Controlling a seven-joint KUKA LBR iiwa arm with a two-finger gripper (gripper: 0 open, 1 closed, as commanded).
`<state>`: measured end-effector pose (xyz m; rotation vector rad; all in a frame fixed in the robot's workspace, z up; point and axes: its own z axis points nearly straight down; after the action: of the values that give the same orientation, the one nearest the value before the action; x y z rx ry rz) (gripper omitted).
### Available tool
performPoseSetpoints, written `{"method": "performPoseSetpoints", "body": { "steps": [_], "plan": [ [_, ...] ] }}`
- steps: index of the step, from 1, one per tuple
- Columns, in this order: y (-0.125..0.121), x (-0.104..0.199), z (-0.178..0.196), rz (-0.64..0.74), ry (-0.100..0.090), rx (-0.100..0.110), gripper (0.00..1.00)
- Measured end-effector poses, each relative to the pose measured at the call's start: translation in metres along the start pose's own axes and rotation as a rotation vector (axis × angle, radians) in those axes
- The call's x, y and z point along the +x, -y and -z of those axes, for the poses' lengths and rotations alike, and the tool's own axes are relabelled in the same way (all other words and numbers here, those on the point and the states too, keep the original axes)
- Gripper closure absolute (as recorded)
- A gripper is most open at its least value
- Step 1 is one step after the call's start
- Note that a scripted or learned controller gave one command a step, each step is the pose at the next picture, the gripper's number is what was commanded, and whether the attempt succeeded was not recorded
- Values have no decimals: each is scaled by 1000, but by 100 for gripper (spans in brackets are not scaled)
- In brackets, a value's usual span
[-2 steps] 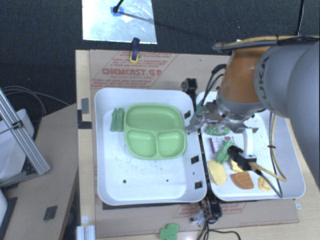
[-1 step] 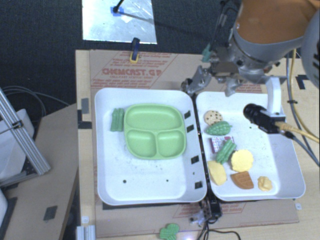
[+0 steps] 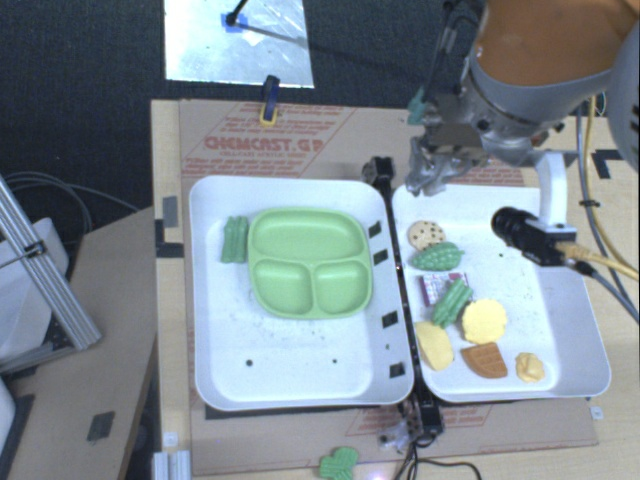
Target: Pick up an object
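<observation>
Flanking bins [image 3: 300, 388] on cardboard-covered bench [image 3: 290, 133]

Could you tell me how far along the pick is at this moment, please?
Nothing looks picked yet. The pincer hangs above the right bin's far left corner, carrying nothing visible. The cookie and green leaf lie just below it; descending, grasping and lifting remain.

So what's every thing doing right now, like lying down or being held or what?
tool: up above the right bin's far-left corner, holding nothing I can see
green divided plate: flat in the left bin, nothing in its sections
green bean pod: lying just left of the plate
cookie: flat in the right bin
yellow round piece: lying in the right bin's food pile
green toy: on the bench, outside both bins
</observation>
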<state>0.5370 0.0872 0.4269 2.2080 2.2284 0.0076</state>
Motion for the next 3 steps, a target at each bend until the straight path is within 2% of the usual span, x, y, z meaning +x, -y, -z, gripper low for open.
{"method": "performPoseSetpoints", "body": {
  "steps": [1, 2, 3],
  "plan": [
    [36, 107, -69, 6, -2, 12, 100],
    [33, 100, -65, -5, 0, 5, 0],
    [40, 41, -247, -14, 6, 21, 0]
  ]
}}
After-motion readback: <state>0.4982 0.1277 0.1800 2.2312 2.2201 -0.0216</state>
